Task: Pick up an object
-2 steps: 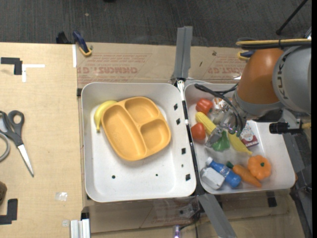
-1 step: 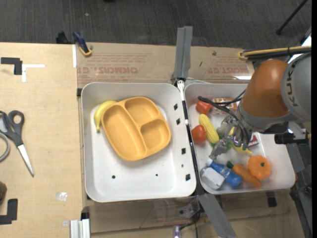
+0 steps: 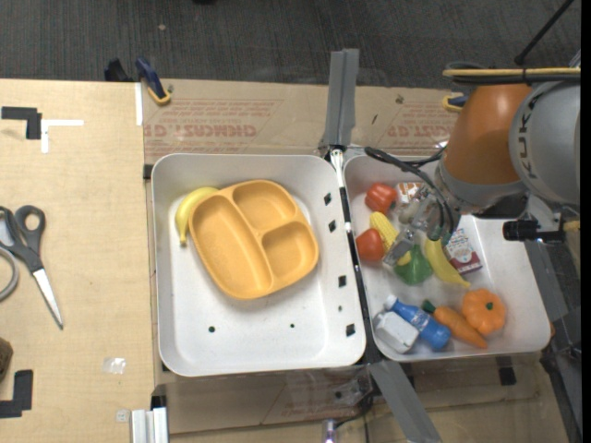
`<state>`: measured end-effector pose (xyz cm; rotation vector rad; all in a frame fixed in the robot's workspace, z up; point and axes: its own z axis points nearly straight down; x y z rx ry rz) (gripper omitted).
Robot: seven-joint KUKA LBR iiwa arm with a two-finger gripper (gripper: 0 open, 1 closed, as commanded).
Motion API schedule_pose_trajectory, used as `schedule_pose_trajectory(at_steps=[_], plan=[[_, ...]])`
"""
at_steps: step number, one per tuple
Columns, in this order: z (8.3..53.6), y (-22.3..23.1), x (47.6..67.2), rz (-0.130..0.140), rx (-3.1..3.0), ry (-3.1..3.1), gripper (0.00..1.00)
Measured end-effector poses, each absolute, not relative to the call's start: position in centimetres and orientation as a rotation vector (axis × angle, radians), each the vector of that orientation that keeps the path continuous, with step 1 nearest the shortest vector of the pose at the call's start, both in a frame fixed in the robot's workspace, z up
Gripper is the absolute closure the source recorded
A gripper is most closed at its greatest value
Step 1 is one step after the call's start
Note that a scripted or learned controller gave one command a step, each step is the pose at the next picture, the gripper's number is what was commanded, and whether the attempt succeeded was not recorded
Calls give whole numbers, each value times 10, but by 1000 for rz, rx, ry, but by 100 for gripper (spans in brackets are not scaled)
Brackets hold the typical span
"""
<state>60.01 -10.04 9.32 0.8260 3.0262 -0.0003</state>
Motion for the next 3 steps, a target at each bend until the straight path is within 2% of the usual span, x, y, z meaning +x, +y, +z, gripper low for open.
schedule_pose_trajectory(at_steps=[1,2,3], plan=[[103,-100,601,-2,820,3024,100],[192,-22,519,-1,1099,2943,100],[253,19,543,-2,987,2981,100]])
